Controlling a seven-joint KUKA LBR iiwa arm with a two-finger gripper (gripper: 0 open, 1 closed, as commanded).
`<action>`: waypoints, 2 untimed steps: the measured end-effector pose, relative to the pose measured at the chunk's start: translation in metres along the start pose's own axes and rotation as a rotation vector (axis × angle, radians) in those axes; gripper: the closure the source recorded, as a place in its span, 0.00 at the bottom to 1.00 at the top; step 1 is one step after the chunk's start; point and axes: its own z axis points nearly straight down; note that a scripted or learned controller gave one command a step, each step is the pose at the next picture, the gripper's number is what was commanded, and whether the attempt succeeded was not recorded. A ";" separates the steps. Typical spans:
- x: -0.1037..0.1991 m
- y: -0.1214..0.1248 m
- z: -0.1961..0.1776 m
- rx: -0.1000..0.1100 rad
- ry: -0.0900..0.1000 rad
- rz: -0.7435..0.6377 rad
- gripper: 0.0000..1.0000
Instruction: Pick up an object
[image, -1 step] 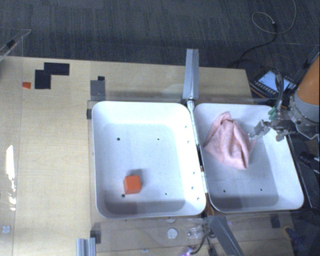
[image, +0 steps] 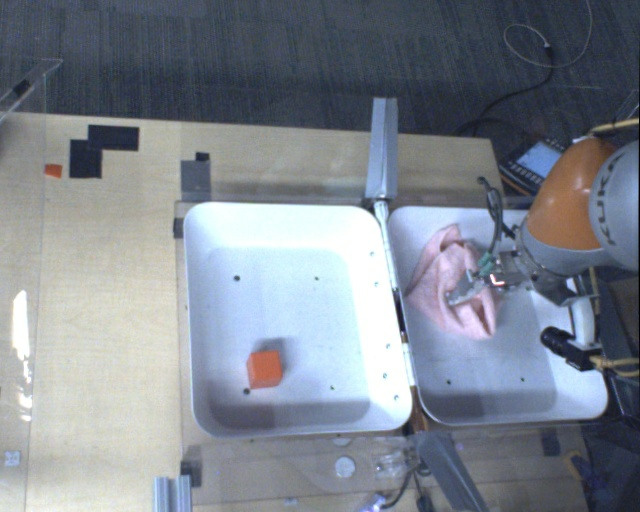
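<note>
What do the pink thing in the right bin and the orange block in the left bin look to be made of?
Pink thing: soft cloth, likely a rag; it lies crumpled in matte folds. Orange block: rigid, with flat faces and crisp edges, dull finish; foam, wood or plastic, too small to tell. Bins: smooth white plastic with a faint sheen, probably.

Light wood bench (image: 100, 330) fills most of the view, w/ dark grey ribbed carpet floor (image: 250, 50) along the top. Black L-shaped patch (image: 95, 148) sits near bench's top-left corner, small orange square (image: 53, 171) just beside it. Grey metal upright bar (image: 382, 150) stands at the back, btwn the two bins; smaller grey bracket (image: 196, 178) to its left. Thin white cable loop (image: 545, 45) lies on carpet top right. Clear plastic panel edge (image: 25, 85) at far left, w/ bright glare spot (image: 20, 320) on bench. Lighting even, soft shadows.
</note>
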 end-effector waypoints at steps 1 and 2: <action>0.014 0.006 0.005 -0.006 -0.003 -0.027 0.00; 0.016 0.010 -0.008 -0.016 -0.003 -0.029 1.00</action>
